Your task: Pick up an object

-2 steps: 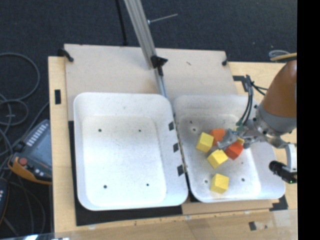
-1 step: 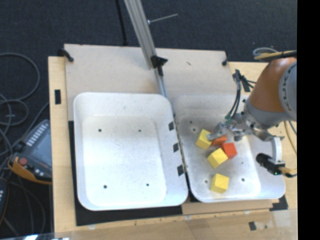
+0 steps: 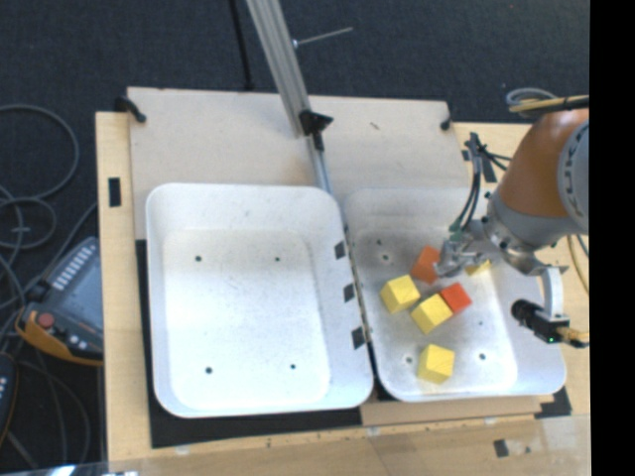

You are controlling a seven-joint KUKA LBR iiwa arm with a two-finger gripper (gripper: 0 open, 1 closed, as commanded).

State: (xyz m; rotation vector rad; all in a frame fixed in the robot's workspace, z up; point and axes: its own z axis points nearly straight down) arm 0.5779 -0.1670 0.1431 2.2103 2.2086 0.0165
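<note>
Over the right bin [image 3: 496,370], the arm [image 3: 541,181] reached in from three o'clock, and its tool [image 3: 454,259] hung low above the bin floor toward the twelve o'clock part of the block cluster. Whether the tool was open or closed could not be told from this slanted view, and nothing could be seen clamped in it. An orange block [image 3: 427,264] lay just beside the tool at its nine o'clock side, partly hidden by it. A second orange block [image 3: 456,297] lay at the tool's six o'clock, touching a yellow block [image 3: 432,312]. Another yellow block [image 3: 400,293] sat at ten o'clock from that one, close by. A third yellow block [image 3: 437,362] lay apart toward six o'clock, near the bin's front rim. The left bin [image 3: 159,266] stood beside the right one on the table [image 3: 228,132].
</note>
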